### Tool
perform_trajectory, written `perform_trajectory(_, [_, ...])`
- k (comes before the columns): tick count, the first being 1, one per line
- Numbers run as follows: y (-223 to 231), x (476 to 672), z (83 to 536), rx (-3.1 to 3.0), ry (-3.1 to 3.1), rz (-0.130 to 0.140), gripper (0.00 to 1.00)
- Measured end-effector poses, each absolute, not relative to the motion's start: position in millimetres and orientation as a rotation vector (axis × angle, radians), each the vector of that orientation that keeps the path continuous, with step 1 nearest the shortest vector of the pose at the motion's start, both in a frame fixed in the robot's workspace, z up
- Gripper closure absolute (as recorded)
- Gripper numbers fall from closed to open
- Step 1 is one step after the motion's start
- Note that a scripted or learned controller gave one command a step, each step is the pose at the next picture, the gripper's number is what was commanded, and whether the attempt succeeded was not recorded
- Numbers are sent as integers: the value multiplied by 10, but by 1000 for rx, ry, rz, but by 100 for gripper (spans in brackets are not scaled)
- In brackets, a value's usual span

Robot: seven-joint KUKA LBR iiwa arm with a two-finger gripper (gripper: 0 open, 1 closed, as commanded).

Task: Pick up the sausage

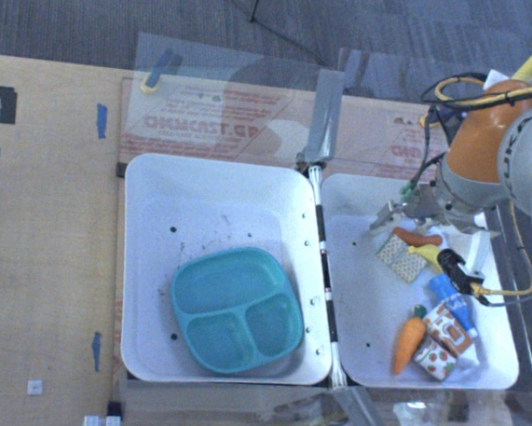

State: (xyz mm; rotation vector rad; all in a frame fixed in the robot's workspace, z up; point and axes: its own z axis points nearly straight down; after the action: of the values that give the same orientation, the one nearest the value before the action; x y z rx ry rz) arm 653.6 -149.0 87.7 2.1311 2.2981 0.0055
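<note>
Nearest, one carrot (pixel 408 345) lay loose by the front of the right bin (pixel 356 343), apparently dropped there as clutter. One teal plate (pixel 236 309) sat flat in the left bin (pixel 154 206), probably left as a distractor. Farther back, the one sausage (pixel 417 238) lay in the right bin near its far wall. The gripper (pixel 406 212) hung just beside it, likely placed for a grab. Whether it was open or closed could not be told. Bins: two.
</note>
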Motion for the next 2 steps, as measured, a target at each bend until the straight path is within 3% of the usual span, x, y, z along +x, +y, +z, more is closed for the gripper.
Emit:
perform_trajectory(1, [-2071, 6461, 870, 2093, 2334, 3, 0])
perform_trajectory(2, [-1950, 6413, 1071, 1844, 2540, 2, 0])
